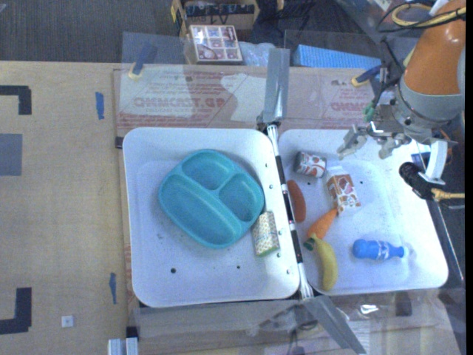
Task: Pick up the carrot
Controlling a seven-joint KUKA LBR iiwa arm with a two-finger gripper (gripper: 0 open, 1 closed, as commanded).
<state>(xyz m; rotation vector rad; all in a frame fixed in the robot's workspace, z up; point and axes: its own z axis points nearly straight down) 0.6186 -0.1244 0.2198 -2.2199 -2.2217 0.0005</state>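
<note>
The carrot (322,224) is orange with a green tip and lies slanted in the right bin (425,231), left of centre, between a hot dog and a small carton. My gripper (367,143) hangs over the bin's far part, up and to the right of the carrot and well apart from it. Its two fingers are spread open with nothing between them.
Around the carrot lie a hot dog (297,200), a small carton (344,191), a can (311,164), a banana (326,262) and a blue bottle (378,250). The left bin (148,272) bears a teal divided plate (211,197) and a sponge (265,234).
</note>
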